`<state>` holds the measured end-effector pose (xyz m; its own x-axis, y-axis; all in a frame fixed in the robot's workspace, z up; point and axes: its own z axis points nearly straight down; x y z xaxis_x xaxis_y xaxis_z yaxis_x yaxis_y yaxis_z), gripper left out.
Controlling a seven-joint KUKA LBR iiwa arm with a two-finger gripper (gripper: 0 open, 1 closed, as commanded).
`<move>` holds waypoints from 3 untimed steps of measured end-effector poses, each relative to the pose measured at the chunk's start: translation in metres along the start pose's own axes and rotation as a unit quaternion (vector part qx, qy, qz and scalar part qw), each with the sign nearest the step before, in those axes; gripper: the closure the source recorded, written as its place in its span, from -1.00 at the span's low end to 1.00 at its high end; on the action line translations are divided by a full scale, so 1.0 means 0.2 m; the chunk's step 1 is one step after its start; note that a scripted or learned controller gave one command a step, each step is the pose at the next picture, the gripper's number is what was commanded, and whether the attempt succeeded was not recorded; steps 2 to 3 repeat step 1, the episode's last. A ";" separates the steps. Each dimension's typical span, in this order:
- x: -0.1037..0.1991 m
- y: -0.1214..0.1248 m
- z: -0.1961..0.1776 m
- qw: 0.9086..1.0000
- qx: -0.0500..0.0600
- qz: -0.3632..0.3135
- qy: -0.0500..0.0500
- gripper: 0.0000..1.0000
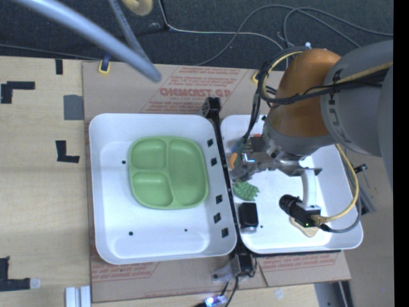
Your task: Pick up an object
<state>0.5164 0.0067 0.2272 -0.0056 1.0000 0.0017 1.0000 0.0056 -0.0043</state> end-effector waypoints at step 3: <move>0.28 -0.09 -0.02 1.000 0.000 -0.001 0.000 1.00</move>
